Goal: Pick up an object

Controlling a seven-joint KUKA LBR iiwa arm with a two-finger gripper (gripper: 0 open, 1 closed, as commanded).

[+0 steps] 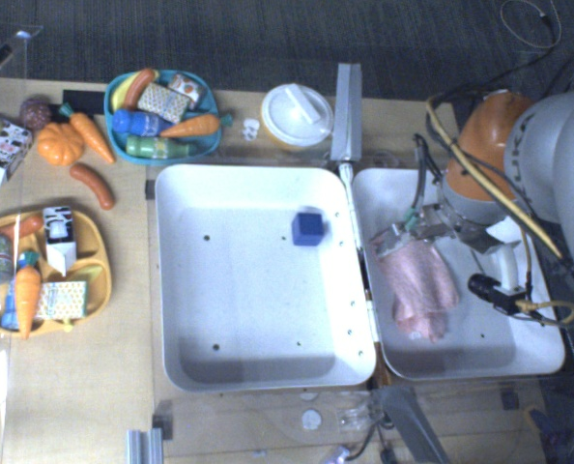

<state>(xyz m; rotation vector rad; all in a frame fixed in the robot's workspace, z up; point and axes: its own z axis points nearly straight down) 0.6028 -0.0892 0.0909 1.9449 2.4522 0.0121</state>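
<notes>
A small blue cube lies in the left white bin, toward its upper right. A crumpled pink cloth lies in the right white bin, left of its middle. My gripper hangs at the cloth's upper end, touching or just above it. The grey arm with its orange band comes in from the upper right. The wrist hides the gripper's tips.
A blue bowl of toy food and a white lidded tub stand behind the left bin. A yellow tray of toys, a toy pumpkin and a sausage lie at left. Cables hang over the right bin.
</notes>
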